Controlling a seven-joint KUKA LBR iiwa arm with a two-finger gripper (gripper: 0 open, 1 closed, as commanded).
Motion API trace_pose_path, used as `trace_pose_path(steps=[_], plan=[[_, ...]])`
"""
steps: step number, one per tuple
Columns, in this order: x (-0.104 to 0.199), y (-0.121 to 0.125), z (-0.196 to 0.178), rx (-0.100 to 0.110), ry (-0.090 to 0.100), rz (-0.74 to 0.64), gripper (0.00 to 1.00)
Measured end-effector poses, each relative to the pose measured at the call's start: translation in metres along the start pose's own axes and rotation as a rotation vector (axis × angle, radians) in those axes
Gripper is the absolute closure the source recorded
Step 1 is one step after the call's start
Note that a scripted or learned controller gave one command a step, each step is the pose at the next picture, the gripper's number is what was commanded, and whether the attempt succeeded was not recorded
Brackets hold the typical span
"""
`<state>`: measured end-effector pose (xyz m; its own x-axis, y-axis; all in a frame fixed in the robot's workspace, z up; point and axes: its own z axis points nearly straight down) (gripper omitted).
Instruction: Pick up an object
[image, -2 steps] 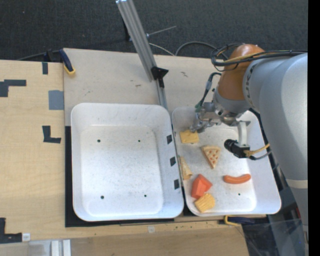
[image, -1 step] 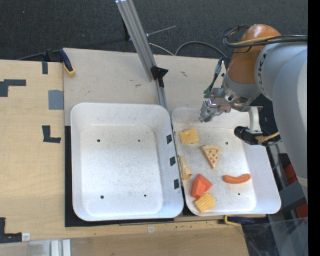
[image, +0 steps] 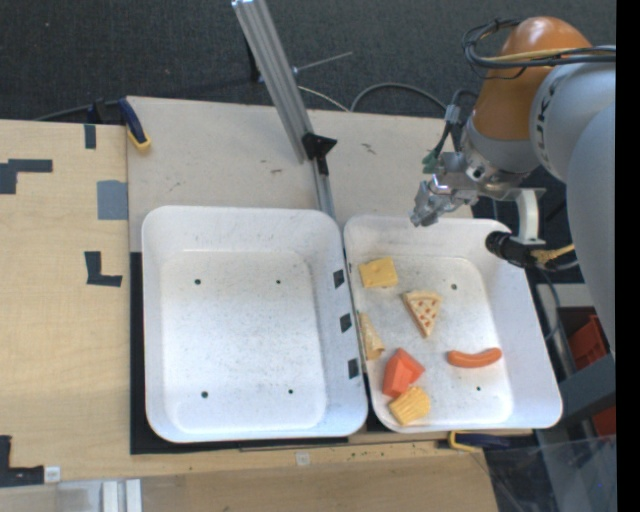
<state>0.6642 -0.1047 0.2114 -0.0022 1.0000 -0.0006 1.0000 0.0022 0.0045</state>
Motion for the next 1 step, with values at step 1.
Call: trace_pose_path(steps=[1], plan=[[0.0006, 0.0002, -0.0048, 0.005, 0.001, 0.001, 1.00]])
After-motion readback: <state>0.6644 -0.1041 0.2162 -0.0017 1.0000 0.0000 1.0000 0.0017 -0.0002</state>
